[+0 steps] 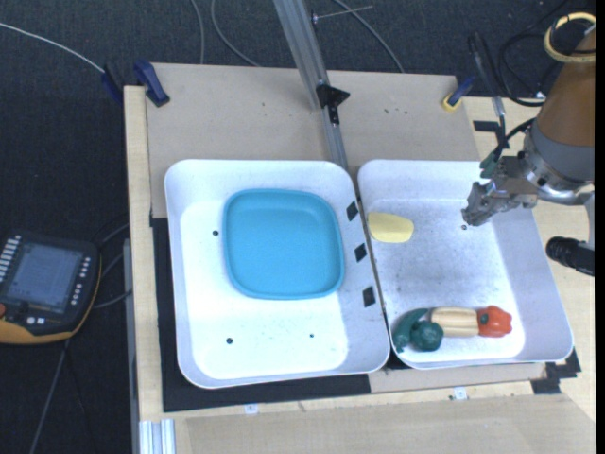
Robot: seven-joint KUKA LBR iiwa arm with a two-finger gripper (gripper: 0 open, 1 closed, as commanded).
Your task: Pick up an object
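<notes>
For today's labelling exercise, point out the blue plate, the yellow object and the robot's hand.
blue plate [284,244], camera view, its flat middle.
yellow object [390,227], camera view, its middle.
hand [482,206], camera view, at its tip.

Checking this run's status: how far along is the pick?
Done: nothing picked yet. The yellow object, green object, tan piece and red piece all lie in the right bin; the blue plate sits in the left bin. In hand: the gripper hangs over the right bin, carrying nothing. Left: descend, grasp, lift.
</notes>
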